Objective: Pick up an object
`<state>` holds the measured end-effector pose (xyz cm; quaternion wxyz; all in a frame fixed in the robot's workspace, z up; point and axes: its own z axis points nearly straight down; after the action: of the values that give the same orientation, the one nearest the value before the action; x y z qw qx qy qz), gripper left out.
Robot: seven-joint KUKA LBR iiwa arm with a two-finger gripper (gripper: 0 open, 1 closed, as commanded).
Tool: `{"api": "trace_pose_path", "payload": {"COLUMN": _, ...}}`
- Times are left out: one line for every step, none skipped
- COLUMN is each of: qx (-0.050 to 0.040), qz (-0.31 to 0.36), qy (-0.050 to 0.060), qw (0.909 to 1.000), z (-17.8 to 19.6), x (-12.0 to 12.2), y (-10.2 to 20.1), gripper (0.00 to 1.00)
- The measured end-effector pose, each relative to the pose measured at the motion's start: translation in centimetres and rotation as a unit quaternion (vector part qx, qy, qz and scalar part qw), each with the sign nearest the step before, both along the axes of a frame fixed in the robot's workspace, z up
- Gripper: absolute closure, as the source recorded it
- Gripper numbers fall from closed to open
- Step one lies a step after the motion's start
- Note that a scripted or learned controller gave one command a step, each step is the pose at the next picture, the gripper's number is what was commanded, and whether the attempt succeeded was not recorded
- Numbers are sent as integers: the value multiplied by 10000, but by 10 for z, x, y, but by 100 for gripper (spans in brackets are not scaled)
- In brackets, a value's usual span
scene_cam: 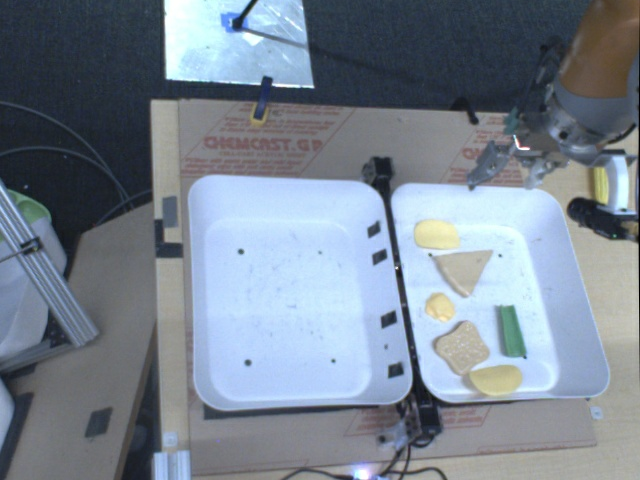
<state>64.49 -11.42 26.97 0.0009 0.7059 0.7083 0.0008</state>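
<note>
White plastic forms the two shallow bins on the bench, the left bin (pixel 285 288) and the right bin (pixel 560 298), joined side by side along a dark hinge line. Over the far rim of the right bin hangs the pincer (pixel 510 168), carried by the grey arm (pixel 600 58) with its orange band that reaches in from the right. Its two fingers look spread apart, one dark tip toward the left and one toward the right, with nothing between them, though the view here is small and somewhat blurred, so the gap is only probably open. Everything that could be picked up lies nearer the camera than the pincer, inside the right bin. Closest to it, just below and a little left, sits a round yellow piece (pixel 437 234). Beyond that, almost straight below the pincer, lies a tan triangular wedge (pixel 464 269), pointing down. Further on comes a small yellow lump (pixel 439 307), then a tan cracker-like square (pixel 461 347), tilted. To the right of the square, a green bar (pixel 511 330) lies roughly lengthwise. Farthest from the pincer, at the near rim, rests a yellow oval (pixel 495 379). None of these touches the fingers.
</note>
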Motion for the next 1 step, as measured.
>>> {"api": "trace_pose_path", "payload": {"qx": 12, "qz": -18, "qy": 60, "qw": 10000, "z": -89, "x": -59, "y": 3, "gripper": 0}}
